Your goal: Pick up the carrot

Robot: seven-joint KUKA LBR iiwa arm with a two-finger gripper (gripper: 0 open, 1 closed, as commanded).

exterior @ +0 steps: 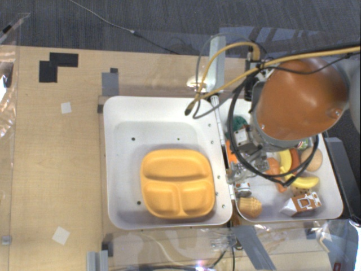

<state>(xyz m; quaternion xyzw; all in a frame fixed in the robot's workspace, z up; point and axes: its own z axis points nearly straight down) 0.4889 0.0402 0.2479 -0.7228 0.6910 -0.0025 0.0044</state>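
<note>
An orange piece that looks like the carrot (273, 166) lies in the right bin (333, 208), mostly hidden under the arm's wrist. The gripper (244, 178) hangs low over the left part of that bin, just left of the orange piece and above a tan bread roll (251, 207). Cables and the wrist body cover its tip. A thin orange strip (228, 153) shows along the bin's left wall; I cannot tell what it is.
A yellow compartment plate (177, 182) sits in the left bin (121, 123). In the right bin lie a banana (305, 181), a small white and brown box (302, 203), a tan round item (313, 161) and a green item (240, 123). The arm's orange band (299, 97) overhangs the bin.
</note>
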